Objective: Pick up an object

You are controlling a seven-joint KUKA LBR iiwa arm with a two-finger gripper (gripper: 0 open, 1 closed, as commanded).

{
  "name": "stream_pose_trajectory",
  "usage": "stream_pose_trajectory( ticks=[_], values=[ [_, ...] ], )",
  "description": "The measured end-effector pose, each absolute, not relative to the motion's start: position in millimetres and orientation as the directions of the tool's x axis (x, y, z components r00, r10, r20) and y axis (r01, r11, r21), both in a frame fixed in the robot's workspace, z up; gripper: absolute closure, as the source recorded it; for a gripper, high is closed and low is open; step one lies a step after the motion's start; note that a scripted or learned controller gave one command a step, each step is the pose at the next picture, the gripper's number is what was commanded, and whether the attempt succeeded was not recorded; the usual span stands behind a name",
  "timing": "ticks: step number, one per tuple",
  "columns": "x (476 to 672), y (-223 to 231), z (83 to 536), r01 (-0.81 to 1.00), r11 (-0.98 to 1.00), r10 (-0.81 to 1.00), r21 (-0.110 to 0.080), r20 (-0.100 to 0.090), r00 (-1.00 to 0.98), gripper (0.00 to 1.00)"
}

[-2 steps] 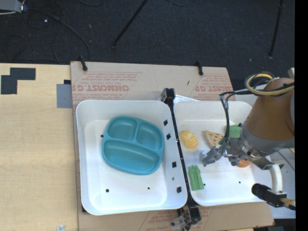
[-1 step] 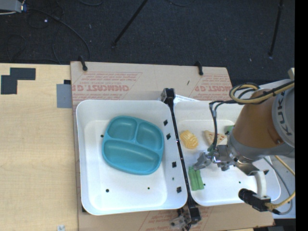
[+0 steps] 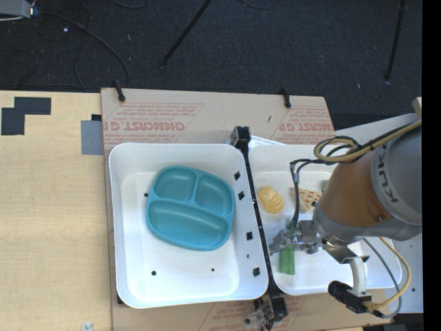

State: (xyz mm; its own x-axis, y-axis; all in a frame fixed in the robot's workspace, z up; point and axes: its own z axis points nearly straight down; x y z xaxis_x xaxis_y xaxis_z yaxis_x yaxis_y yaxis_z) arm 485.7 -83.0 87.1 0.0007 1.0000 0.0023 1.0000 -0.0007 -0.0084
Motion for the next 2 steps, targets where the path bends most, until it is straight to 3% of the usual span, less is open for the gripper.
stream_pose_trajectory(
  ticks=[1, 2],
  values=[
    [486.0, -84, 99, 1.000, -0.006, 1.000, -0.008, 0.003, 0.006, 1.00],
    [485.2, -94, 146, 1.000, -0.004, 1.000, 0.000, 0.000, 0.004, 1.00]
  ],
)
